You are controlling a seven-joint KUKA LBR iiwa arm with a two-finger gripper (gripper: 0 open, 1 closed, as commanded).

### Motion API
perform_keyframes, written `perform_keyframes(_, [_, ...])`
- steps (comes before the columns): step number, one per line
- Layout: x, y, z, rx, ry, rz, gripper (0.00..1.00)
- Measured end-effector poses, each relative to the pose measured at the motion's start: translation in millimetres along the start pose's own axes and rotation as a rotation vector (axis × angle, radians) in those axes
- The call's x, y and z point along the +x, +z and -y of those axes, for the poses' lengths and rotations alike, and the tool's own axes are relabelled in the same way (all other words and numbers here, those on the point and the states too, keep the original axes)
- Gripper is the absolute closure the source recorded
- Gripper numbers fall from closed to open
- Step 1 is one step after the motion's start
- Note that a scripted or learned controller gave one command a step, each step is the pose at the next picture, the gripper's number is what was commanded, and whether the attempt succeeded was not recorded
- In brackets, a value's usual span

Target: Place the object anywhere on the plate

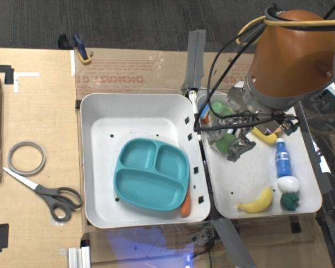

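Observation:
A teal three-compartment plate (151,175) lies in the left bin (97,144). An orange carrot-like piece (185,206) rests against the plate's lower right rim, on the bin floor. My gripper (238,148) hangs low in the upper left part of the right bin (240,183), just beside a green object (223,140). The arm's orange band (293,43) looms over the bin's back and hides part of it. I see nothing clearly held.
The right bin also holds a banana (255,201), a blue bottle (282,159), a white ball (288,183), a dark green piece (290,201) and a yellow item (264,134). Scissors (50,195) and a tape roll (26,157) lie on the bench at left.

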State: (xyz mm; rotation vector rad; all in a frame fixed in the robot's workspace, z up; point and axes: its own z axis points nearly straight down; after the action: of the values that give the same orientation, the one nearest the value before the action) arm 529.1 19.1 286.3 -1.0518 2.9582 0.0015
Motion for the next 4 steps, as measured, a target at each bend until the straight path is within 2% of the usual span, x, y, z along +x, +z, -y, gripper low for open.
perform_keyframes(1, [0.6, -29.9, -62.5, 0.001, -0.041, 0.002, 1.0])
perform_keyframes(2, [-3.6, -32.8, -55.2, 0.002, -0.065, 0.001, 1.0])
perform_keyframes(3, [2.2, -24.6, -43.7, 0.0, -0.018, 0.0, 1.0])
perform_keyframes(4, [0.5, -33.6, -43.3, 0.0, -0.017, 0.003, 1.0])
